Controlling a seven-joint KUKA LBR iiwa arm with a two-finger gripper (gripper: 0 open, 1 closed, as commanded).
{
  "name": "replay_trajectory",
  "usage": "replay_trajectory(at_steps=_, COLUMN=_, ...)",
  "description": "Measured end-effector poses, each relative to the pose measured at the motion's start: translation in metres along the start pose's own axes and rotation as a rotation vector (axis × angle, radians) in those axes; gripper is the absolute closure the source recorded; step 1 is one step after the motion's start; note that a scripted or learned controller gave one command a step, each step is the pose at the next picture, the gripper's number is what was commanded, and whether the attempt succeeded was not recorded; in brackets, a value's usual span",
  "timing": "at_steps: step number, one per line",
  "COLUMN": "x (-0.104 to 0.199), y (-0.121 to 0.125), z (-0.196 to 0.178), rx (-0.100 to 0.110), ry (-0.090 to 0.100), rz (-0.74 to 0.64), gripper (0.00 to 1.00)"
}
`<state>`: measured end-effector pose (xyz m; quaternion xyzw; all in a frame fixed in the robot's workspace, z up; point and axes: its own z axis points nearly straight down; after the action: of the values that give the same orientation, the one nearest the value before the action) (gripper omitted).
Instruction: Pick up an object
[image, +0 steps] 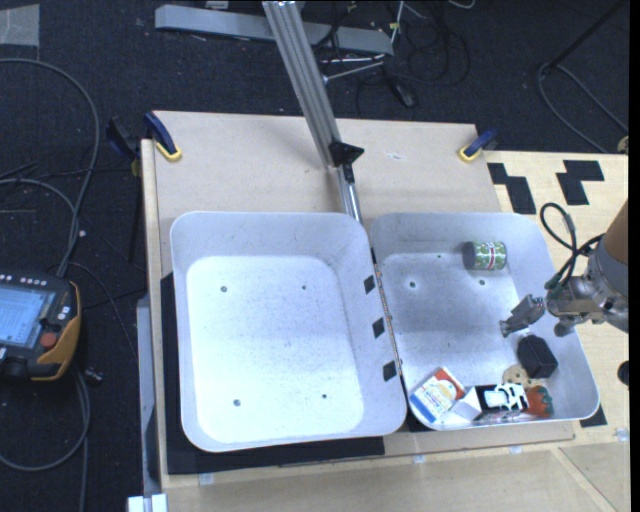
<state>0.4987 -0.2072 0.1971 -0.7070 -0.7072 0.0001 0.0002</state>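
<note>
At the far left, on the dark floor, a teach pendant (35, 325) with a lit screen and an orange rim is seen. The wooden bench (250, 165) carries two shallow white bins side by side. No objects are seen in the left bin (270, 330), whose speckled floor is marked by a few small dark dots. A slanted metal pole (310, 85) is seen above the seam between the bins.

In the right bin (440, 300), a small green-and-white can (486, 256) is laid on its side near the far wall, well apart from the rest. Along the near wall a cluster of objects is gathered: a red, white and blue packet (437, 395), then a black-and-white item (503, 398) just beside a red piece (540, 402). A small black block (537, 356) is found just above that cluster.

The gripper (528, 312) is held over the right part of the right bin, near the black block, reaching in from the right. Nothing is seen between its fingers; whether they are spread or closed cannot be told.
</note>
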Motion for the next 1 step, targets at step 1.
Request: replay_trajectory(at_steps=1, x=0.0608, y=0.012, z=0.0902, rx=0.007, ry=0.003, rz=-0.004, gripper=0.0)
